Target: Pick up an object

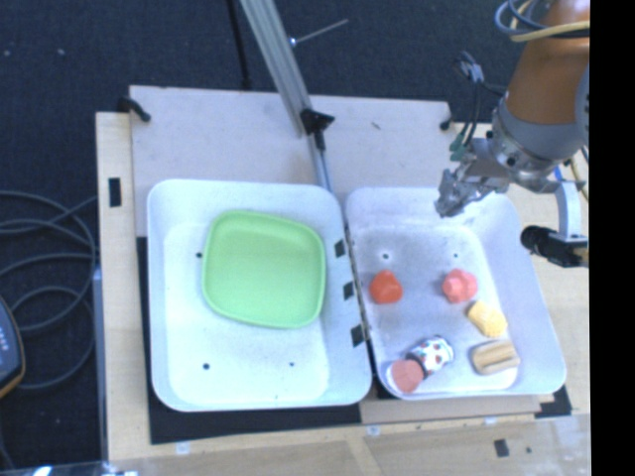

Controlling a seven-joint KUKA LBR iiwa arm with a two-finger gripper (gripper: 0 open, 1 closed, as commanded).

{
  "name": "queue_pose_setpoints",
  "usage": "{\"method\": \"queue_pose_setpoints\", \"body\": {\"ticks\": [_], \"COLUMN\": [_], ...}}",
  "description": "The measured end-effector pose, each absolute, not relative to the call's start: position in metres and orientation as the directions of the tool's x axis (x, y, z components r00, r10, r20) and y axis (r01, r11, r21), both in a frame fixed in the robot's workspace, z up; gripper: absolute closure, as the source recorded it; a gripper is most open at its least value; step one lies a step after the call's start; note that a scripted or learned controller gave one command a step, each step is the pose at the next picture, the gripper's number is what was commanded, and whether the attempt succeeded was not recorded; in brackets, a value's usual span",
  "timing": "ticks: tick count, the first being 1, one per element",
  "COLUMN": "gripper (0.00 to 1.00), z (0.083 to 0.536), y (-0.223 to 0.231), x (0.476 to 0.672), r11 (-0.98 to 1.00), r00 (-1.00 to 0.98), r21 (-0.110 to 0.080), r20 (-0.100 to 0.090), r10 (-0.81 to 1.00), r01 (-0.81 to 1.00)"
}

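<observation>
Bread roll (493, 356) long axis left-right; hand (451, 202) well apart.

Gripper (451, 202) over right bin's (526, 266) far edge; toy foods below it, green plate (265, 269) far left.

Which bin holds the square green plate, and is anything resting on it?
The square green plate lies flat in the left white bin, bare on top. The small food items sit in the right white bin.

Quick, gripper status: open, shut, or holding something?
Gripper: cannot be told. It hangs over the far edge of the right bin, apart from the objects in it.
</observation>
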State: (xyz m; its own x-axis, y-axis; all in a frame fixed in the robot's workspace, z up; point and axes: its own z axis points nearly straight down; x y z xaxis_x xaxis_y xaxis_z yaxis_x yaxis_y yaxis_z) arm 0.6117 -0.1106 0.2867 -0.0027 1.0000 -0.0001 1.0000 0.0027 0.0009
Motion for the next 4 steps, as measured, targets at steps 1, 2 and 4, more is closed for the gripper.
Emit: {"method": "queue_pose_setpoints", "body": {"ticks": [1, 2, 4], "gripper": [1.00, 1.00, 1.00], "z": [0.273, 0.276, 0.262], "y": [-0.064, -0.013, 0.089], "x": [0.609, 0.619, 0.633], "r11": [0.003, 0.004, 0.003], "r00": [-0.003, -0.004, -0.003], "r21": [0.000, 0.001, 0.000], "r20": [0.000, 0.001, 0.000], "r10": [1.000, 1.000, 1.000], "r01": [1.000, 1.000, 1.000]}}
